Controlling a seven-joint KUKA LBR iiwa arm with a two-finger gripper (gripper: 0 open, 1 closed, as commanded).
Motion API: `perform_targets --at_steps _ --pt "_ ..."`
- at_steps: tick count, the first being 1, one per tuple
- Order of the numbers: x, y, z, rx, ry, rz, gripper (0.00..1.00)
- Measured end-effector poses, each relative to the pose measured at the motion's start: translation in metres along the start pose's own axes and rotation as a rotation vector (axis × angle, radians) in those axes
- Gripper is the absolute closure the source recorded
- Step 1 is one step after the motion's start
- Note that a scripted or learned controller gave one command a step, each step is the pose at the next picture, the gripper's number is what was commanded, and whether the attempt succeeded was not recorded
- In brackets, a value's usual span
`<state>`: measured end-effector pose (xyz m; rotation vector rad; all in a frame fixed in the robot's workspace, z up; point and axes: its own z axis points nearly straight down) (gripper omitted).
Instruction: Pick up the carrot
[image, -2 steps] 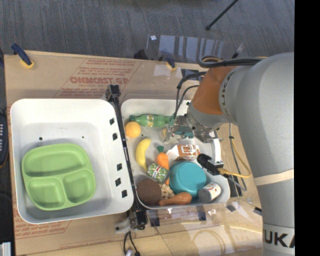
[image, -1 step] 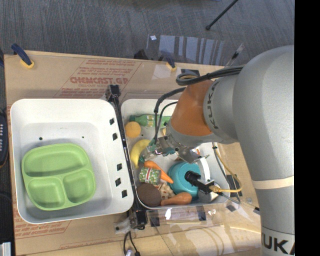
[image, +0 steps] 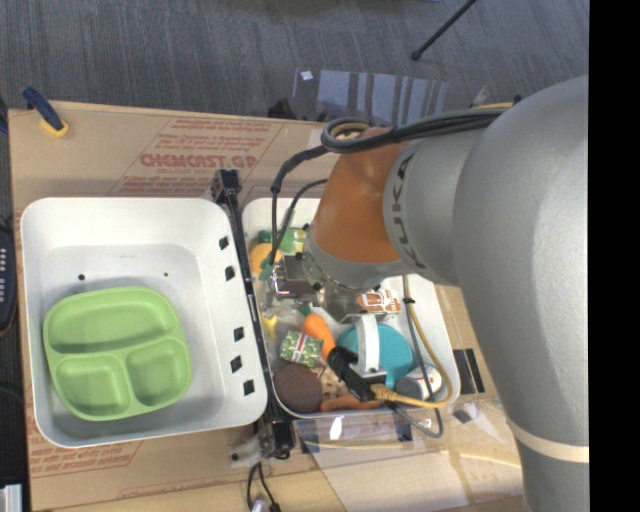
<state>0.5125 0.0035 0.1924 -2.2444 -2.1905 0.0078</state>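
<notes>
camera view | step: arm low over right bin (image: 447, 352), reaching for carrot (image: 318, 327) | carrot lies mid-bin among clutter, just beside green packet (image: 299, 347) | gripper (image: 300, 285): grip state cannot tell | next: judged, align over carrot, close | count: two bins, one green tray (image: 115, 350) in left bin (image: 60, 222), one carrot

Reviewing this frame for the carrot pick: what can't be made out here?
- Claw fingers: hidden under the arm's wrist in the camera view.
- Carrot: just an orange tip past the wrist; the rest covered.
- Right bin: much of its contents blocked by the arm.
- Brown round item: too small to identify.
</notes>
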Motion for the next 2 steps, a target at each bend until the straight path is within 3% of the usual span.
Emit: perform_targets --at_steps 1,2 --pt "-0.045 0.01 0.001 0.0 -0.004 0.119 1.0" --pt "-0.072 -0.036 0.002 0.004 0.0 0.08 1.0"
